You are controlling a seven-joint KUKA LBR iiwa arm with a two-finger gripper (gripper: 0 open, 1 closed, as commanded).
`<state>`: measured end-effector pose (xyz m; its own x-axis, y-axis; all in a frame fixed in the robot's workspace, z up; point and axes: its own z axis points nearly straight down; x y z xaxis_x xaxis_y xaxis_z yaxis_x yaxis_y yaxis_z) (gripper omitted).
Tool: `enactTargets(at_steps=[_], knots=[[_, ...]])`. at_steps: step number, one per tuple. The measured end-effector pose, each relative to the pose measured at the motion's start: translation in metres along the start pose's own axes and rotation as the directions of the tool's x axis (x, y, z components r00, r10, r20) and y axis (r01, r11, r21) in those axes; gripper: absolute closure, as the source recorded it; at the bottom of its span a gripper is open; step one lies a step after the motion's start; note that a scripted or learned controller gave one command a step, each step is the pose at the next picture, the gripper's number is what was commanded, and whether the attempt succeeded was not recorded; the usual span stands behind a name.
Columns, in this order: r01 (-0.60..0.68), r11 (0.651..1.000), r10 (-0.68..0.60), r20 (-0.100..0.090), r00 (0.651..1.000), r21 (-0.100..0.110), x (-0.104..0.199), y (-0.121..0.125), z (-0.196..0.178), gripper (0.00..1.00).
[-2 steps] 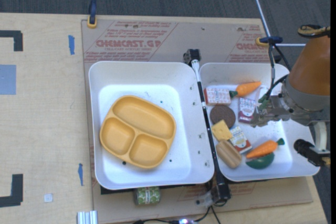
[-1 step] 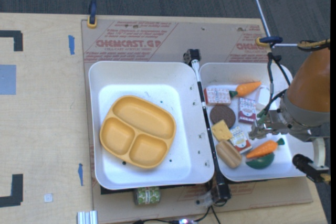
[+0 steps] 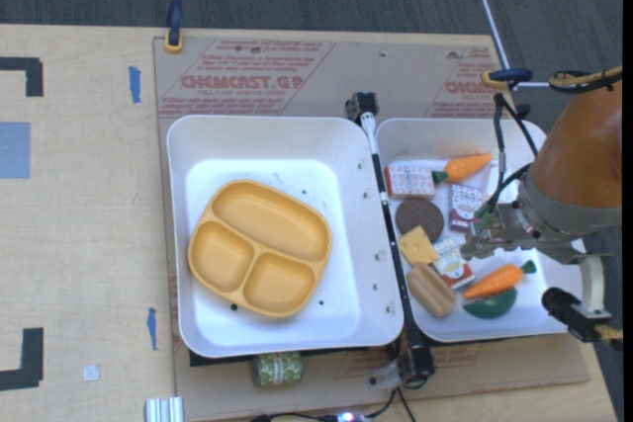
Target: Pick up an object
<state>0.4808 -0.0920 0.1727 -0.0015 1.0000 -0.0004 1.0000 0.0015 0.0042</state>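
Left bin (image 3: 198, 143) carries a yellow three-compartment plate (image 3: 259, 247). Right bin (image 3: 435, 127) is crowded: the gripper (image 3: 482, 237) hangs low among the toys, grip impossible to tell. Just beside it, near side, lies an orange carrot (image 3: 494, 280) with a green tip, over something green.

Arm (image 3: 584, 163) is reaching in from the right, orange band showing above the grey wrist, bent downward. Gripper (image 3: 482, 237) is pointing left and low; finger state unclear.
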Motion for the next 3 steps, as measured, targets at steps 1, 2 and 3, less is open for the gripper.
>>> enactTargets(at_steps=[1, 2, 3], knots=[[0.0, 1.0, 0.0, 0.0, 1.0, 0.0, 0.041, 0.0, -0.012, 1.0], [-0.002, 1.0, 0.002, -0.001, 1.0, 0.005, -0.002, -0.001, 0.001, 1.0], [0.0, 1.0, 0.0, 0.0, 1.0, 0.0, 0.024, 0.0, -0.012, 1.0]])
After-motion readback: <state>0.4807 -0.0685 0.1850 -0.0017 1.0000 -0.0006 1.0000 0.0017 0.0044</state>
